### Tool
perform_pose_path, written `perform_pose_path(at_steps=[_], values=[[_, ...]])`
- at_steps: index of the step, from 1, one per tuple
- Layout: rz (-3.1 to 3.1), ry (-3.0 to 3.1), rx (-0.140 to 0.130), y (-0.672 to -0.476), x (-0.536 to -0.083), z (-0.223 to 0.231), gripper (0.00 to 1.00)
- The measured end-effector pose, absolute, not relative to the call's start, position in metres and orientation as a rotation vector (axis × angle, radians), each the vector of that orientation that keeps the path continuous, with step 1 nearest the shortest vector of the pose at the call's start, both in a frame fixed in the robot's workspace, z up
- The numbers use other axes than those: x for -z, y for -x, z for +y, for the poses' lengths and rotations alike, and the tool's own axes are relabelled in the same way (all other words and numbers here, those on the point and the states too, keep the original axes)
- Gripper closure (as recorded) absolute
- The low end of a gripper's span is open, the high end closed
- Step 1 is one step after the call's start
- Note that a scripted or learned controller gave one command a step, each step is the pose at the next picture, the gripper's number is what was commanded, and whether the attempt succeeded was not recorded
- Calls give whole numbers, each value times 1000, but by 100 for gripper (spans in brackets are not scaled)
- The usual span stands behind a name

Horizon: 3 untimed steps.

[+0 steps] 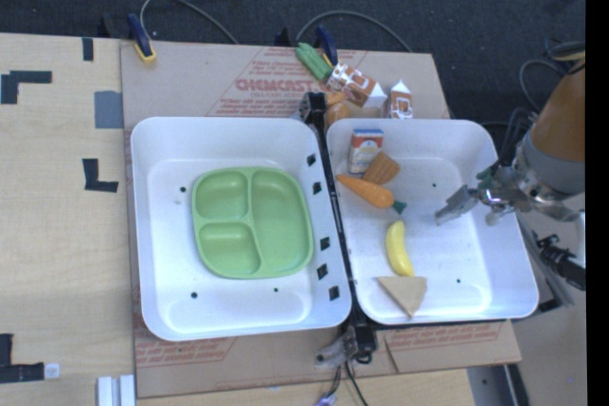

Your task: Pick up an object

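On the counter [57, 233] two shallow white plastic bins stand side by side on a sheet of brown cardboard [266, 86] with red print. The left bin [157, 204] holds a light green plastic plate with three compartments [253, 222], lying flat near the middle.

The right bin [495, 280] holds the small things. A small carton with an orange and white label [365, 150] lies near the far left corner, and a brown waffle-like piece [382, 169] touches it on its right side. Just below them lies an orange toy carrot with a green tip [367, 192], placed diagonally. A yellow toy banana [399, 249] lies near the middle of the bin, and a tan wedge-shaped piece [403, 292] lies just below it, close to the near wall.

The grey arm with the orange band [561, 133] comes in over the right wall of the right bin. Its pincer [460, 205] is low over the right part of this bin, pointing to the left, and its two fingers seem spread, with nothing between them. It is apart from the banana and the carrot, which are the nearest things to it.

Behind the bins, on the cardboard, lie a green toy vegetable [313, 61] and two small cartons with brown and white sides [376, 95].
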<state>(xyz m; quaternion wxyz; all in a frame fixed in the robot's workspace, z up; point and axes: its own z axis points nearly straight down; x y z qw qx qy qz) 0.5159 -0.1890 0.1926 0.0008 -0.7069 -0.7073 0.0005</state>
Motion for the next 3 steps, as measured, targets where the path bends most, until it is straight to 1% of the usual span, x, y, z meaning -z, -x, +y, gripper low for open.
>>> perform_pose_path(at_steps=[1,2,3], values=[[-2223,2219,3,-510,-86,-114,0],[-2223,2223,1,-510,-96,-115,100],[-2223,2219,0,-552,-184,-50,100]])
